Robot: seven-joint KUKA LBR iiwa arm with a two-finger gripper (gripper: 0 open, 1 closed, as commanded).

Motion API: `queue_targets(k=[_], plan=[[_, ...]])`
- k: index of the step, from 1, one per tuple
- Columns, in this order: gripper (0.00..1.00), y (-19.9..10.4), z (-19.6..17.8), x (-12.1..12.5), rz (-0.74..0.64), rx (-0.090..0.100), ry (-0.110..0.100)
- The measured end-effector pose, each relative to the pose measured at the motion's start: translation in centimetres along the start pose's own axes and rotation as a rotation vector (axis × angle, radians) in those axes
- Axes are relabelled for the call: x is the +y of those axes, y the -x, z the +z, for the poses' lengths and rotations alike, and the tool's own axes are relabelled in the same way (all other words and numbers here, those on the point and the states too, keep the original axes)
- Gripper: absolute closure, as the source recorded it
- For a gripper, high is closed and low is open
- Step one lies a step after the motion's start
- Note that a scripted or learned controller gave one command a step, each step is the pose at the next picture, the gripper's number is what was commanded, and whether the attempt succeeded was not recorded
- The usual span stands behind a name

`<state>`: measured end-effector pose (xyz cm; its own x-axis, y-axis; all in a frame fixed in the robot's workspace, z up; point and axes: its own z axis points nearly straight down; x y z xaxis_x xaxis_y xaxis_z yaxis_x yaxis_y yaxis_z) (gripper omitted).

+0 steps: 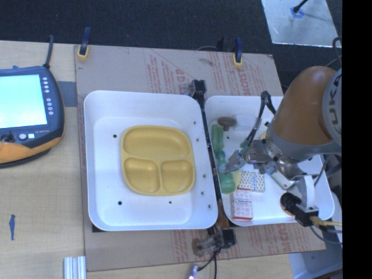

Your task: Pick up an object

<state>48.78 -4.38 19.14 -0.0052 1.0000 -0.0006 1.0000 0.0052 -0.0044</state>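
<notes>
One arm (305, 121) over rt bin (232, 104)

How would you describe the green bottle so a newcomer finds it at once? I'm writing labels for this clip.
Start at the right white bin, the one the arm reaches into. Along its left wall, next to the divide from the bin with the yellow tray, lies the green bottle, stretched lengthwise. It is the only green, long item there; the cartons beside it are flat, white and printed.
</notes>
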Motion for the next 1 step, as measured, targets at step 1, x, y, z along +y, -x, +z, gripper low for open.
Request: queue_targets(k=[1], plan=[[0.00,6.17,-8.44,4.97,0.003,0.000,0.003]])
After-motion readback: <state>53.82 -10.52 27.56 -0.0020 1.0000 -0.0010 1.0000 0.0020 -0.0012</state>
